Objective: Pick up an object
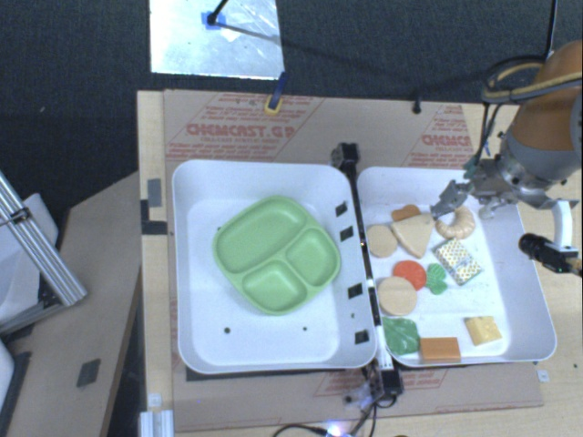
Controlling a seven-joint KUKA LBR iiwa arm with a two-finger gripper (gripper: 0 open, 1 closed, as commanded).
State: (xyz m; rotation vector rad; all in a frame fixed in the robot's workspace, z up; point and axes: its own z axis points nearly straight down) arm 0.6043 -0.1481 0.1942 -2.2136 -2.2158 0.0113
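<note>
My gripper [466, 200] hangs over the back of the right bin [524, 285], its grey fingers [448, 197] spread open with nothing between them. A beige ring-shaped pastry [455, 224] lies directly below the fingers. To its left lie a tan wedge [415, 235], a brown piece [405, 213] and a pale round cookie [382, 240]. Nearer the front are a patterned square packet [457, 262], a red disc [410, 273], a small green piece [436, 279], another round cookie [397, 295], a green leafy item [401, 335], an orange block [439, 348] and a yellow cheese block [482, 330].
The left bin [196, 271] holds a green three-compartment plate [276, 255]. A black divider with clips [360, 244] runs between the bins. The arm's grey wrist and orange band [545, 116] stand at the right edge, with a black fitting [545, 251] over the right bin's rim.
</note>
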